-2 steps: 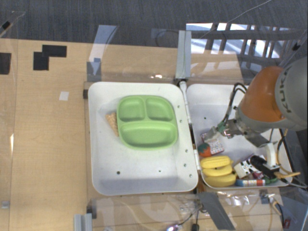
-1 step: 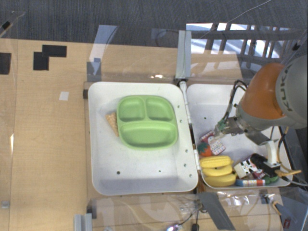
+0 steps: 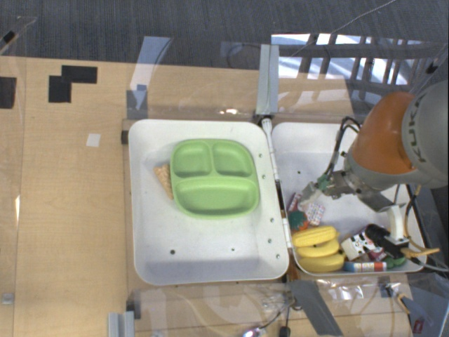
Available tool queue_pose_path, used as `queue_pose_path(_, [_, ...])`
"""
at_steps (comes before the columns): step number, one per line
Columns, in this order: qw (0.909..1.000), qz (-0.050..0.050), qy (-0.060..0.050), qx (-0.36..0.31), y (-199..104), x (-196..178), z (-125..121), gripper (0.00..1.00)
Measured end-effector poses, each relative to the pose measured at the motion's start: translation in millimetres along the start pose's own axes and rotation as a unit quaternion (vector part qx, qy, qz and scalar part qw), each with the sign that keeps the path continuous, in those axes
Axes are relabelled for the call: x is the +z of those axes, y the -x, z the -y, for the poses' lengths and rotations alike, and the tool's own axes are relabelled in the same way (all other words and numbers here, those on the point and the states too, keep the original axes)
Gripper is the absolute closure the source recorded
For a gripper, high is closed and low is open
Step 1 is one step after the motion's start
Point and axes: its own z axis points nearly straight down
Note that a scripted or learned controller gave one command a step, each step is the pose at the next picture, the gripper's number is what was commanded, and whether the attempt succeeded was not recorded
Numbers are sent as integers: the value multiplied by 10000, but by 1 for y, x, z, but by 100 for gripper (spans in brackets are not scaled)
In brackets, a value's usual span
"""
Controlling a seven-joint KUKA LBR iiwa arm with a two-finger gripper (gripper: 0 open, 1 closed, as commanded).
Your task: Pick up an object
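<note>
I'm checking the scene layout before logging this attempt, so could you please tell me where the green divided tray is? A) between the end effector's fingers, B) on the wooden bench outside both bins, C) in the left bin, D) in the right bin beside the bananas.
C: the green divided tray lies flat in the left bin, while the bananas sit in the right bin near the end effector.

Green divided plate in left white bin (tan scrap beside)
</note>
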Motion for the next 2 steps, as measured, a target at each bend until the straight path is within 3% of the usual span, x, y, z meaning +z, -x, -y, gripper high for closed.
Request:
queue_pose_path(1, [9959, 29, 41, -905, -3, 8, 9, 0])
queue_pose_path(2, [9986, -22, -62, -524, 28, 13, -35, 0])
